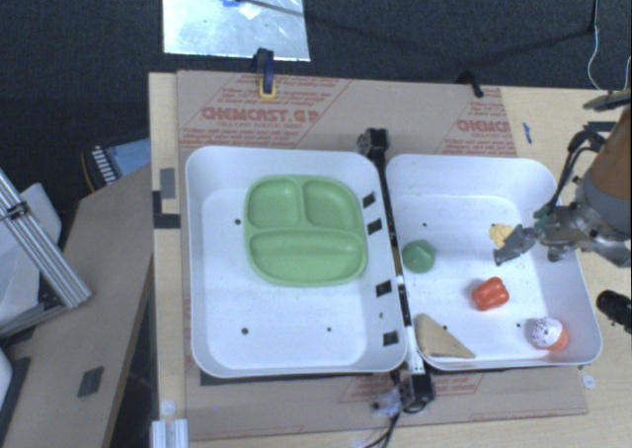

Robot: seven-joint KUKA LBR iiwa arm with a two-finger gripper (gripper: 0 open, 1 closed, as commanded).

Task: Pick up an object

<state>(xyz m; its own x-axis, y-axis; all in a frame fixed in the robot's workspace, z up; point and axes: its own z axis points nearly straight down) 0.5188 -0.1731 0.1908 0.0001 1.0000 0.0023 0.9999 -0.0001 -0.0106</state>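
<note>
Gripper [523, 244]: hung over the right bin [464, 172] near its right wall; whether it was released or clenched could not be told; nothing seen in it.
Yellow piece [502, 233]: just beside the gripper's tip, to its left; the likeliest pick; small, so a descent slightly off would probably nudge it away.
Red pepper [490, 293]: near, below the gripper; rounded, likely to roll or slip.
Green ball [419, 257]: further left; same risk.
Wedge [440, 337]: at the bin's front edge.
Left bin [212, 337]: held a green tray [304, 231].
</note>
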